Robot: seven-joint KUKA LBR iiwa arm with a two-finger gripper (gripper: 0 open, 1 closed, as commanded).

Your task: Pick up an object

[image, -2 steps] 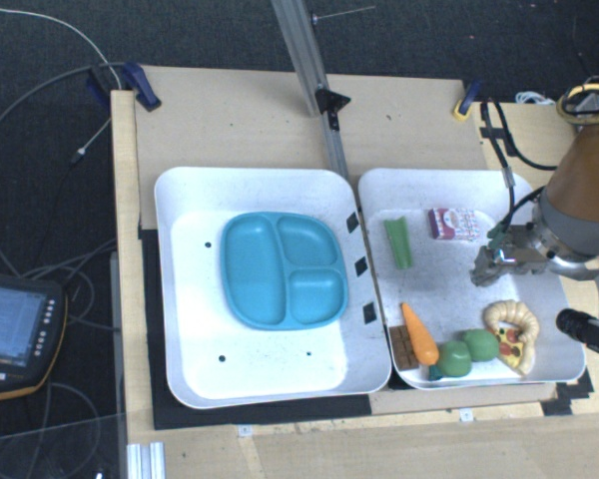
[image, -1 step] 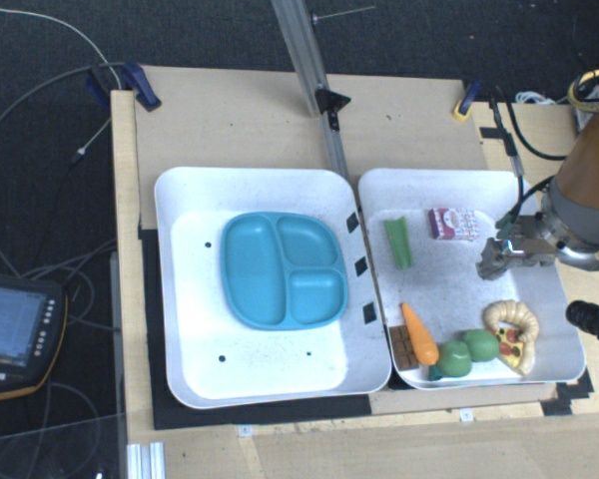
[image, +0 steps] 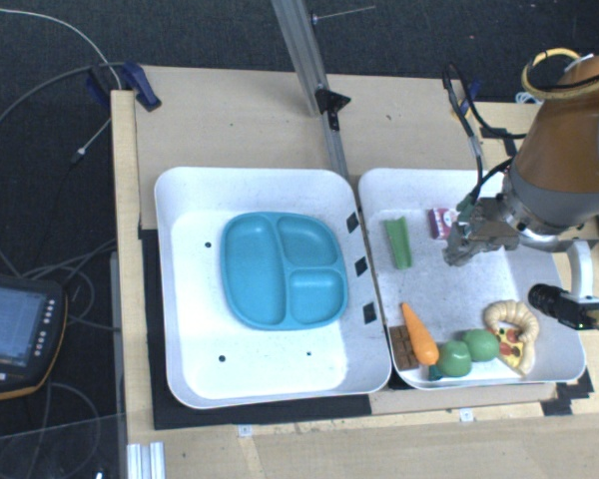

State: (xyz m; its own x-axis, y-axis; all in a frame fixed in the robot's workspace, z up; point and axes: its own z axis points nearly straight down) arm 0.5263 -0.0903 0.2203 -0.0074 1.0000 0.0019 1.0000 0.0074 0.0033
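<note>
My gripper (image: 463, 245) hangs low over the upper middle of the right bin (image: 449, 297). Just to its left lies a small purple and white packet (image: 439, 222), close to or touching the gripper; nothing shows clearly held. A green block (image: 397, 242) lies further left. Along the bin's front edge are an orange carrot (image: 419, 333), a brown piece (image: 402, 345), two green round toys (image: 467, 353) and a tan ring-shaped pastry (image: 510, 332) with a colourful slice.
The left bin (image: 180, 208) holds a blue divided plate (image: 283, 269). A metal post (image: 299, 28) rises behind the gap between the bins. Bare white floor lies in the middle of the right bin.
</note>
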